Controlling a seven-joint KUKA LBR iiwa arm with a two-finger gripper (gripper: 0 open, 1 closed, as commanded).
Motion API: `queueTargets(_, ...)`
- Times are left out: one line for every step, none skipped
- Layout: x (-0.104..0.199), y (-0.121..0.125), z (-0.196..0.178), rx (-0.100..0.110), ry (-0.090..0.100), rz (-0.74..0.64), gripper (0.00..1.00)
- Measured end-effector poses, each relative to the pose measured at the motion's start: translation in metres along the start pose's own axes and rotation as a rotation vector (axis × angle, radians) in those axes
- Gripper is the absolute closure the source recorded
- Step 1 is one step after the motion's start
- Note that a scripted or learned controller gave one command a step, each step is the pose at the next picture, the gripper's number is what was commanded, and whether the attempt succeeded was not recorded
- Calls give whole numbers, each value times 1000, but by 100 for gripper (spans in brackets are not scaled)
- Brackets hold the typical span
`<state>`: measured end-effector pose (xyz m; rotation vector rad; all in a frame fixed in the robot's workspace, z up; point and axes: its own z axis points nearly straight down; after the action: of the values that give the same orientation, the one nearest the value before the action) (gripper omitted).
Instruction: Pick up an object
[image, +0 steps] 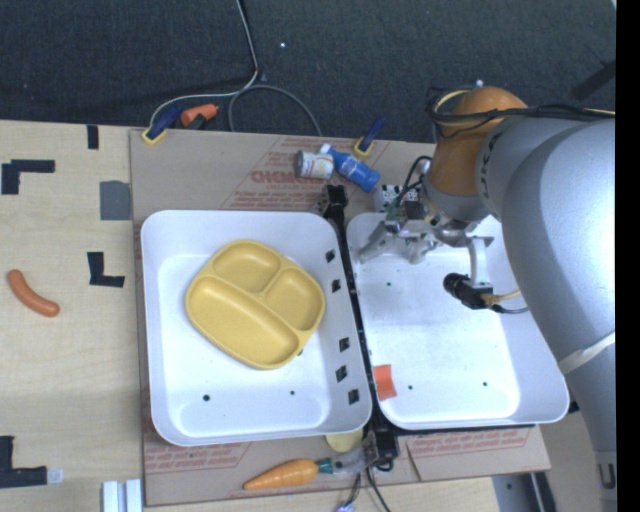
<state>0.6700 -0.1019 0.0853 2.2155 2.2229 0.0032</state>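
Note:
My gripper (393, 248) hangs over the far left corner of the right bin (500, 400), close to the divider between the two bins. Its two grey fingers (371, 244) are spread and nothing shows between them, so it is open. A small orange block (383, 380) lies on the right bin's floor near the front left, well apart from the gripper. A yellow divided plate (256, 301) rests in the middle of the left bin (170, 400).
Outside the bins, a carrot (284, 474) lies at the front edge, a sausage (33, 293) sits far left on the bench, and a blue-and-white bottle (338, 165) lies behind the bins. The grey arm (560, 230) covers the right bin's right side.

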Motion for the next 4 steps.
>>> queueTargets(0, -1, -11, 0, -1, -1, 100)
queueTargets(0, -1, -10, 1, -2, -1, 0)
queueTargets(8, -2, -10, 5, -1, 2, 0)
queueTargets(-99, -9, -1, -1, -1, 9, 0)
